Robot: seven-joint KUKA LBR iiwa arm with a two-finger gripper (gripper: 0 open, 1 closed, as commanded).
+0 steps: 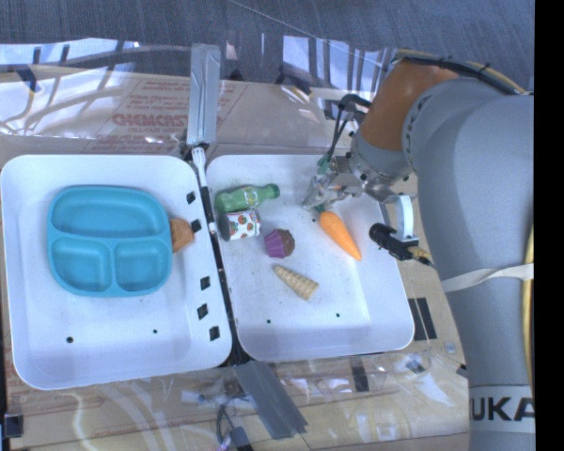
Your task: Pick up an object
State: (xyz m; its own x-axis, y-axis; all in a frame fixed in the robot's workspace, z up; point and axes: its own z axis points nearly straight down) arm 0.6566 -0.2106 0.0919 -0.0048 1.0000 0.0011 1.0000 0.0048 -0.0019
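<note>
**Inspector:** The gripper (317,195) sits low in the right bin (263,336), just beside the carrot's (339,234) blunt end. Whether it is open or closed cannot be told, and nothing is seen in its grasp.

**Clerk:** And the other items, measured from the carrot?

**Inspector:** The purple piece (280,242) lies to its left, the cone (295,282) below-left, the green bottle (246,196) and small can (240,225) farther left. The blue divided plate (108,241) lies well apart in the left bin (38,346).
</note>
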